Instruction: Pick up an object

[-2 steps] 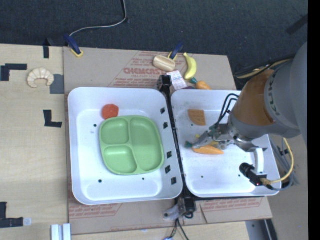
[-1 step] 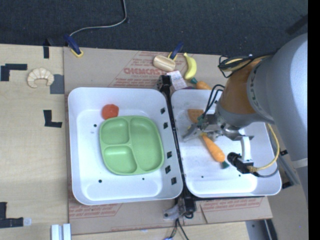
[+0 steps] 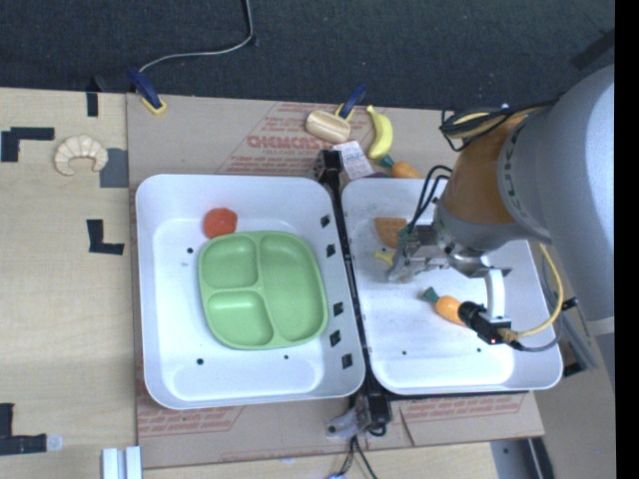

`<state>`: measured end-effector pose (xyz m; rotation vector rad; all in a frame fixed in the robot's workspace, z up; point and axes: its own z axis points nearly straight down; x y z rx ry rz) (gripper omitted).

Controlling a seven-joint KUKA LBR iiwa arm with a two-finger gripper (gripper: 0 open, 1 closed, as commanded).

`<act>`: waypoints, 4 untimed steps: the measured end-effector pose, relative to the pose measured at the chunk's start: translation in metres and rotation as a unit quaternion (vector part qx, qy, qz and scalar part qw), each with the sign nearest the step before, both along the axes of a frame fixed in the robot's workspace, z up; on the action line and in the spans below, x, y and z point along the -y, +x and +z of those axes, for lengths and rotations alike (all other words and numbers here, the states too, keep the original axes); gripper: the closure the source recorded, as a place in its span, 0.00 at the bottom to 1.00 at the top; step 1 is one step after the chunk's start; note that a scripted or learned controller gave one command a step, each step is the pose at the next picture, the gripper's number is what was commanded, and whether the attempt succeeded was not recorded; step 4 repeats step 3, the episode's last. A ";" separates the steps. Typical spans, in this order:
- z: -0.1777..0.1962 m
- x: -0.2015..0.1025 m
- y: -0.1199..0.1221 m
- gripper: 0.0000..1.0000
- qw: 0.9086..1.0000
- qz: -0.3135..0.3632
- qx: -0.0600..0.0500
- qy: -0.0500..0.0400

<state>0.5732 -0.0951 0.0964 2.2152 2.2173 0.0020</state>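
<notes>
A grey robot arm with an orange band reached in from the right over the right bin (image 3: 529, 362), one of two shallow white bins set side by side on a cardboard-covered bench. Its gripper (image 3: 402, 260) was lowered over the far left part of that bin, but whether it was spread or pressed together could not be told from above. The likeliest trouble, as a judgement, was an empty grab: an orange-brown object (image 3: 389, 230) lay just beside the gripper on its far side, partly hidden by it, so the gripper could come down next to it and nudge it toward the bin wall. A toy carrot (image 3: 447, 308) lay near the gripper on its right and nearer side, close enough to be bumped by the wrist or caught by the dangling yellow cable (image 3: 547, 319). The left bin (image 3: 165, 347) held a green divided plate (image 3: 265, 289) and, touching its far left edge, a red ball-like piece (image 3: 221, 222).
</notes>
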 end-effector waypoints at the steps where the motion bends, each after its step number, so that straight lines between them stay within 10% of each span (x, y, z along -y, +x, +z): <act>1: 0.000 0.000 0.000 0.00 1.000 0.000 0.000 0.000; 2: -0.006 0.000 0.086 0.00 1.000 0.001 -0.003 0.001; 3: 0.005 0.000 0.087 1.00 1.000 0.001 -0.003 0.000; 4: 0.005 0.000 0.087 1.00 1.000 0.001 -0.003 0.000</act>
